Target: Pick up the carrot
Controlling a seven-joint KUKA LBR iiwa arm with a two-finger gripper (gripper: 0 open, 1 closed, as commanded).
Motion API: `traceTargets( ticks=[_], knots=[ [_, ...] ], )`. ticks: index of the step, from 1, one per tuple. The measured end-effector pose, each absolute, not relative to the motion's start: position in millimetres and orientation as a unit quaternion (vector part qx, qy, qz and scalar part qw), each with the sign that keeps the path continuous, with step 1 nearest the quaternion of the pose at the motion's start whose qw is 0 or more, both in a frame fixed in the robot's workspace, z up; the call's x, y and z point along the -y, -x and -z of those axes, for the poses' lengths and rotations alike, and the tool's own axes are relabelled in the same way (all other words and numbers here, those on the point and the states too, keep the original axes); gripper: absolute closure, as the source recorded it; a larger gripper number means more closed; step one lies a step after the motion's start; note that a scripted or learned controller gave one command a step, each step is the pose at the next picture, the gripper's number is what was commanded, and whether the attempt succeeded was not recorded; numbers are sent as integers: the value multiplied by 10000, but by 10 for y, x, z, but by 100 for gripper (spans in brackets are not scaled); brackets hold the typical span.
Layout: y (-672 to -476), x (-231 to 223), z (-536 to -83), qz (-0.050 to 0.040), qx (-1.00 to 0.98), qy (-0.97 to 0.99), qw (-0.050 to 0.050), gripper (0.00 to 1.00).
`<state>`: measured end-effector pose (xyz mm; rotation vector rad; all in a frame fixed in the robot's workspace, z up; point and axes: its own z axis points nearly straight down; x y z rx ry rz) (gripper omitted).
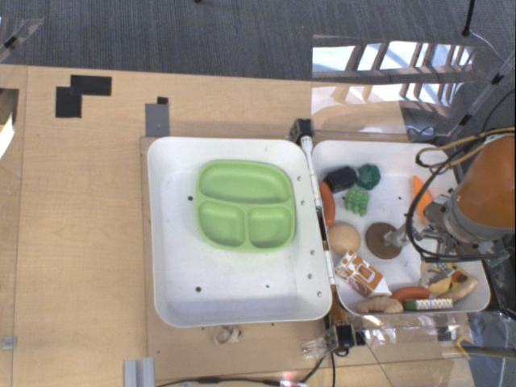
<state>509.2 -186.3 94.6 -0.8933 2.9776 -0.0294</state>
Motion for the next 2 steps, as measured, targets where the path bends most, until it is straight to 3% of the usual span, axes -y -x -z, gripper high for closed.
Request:
traceTargets(
  ticks=[1, 2],
  knots=[
    [-5761, 2058, -935, 65, -9437, 3305, 125, 0],
    [-5816, 2044, -1092, 91, -9440, 3291, 212, 100]
  ],
)
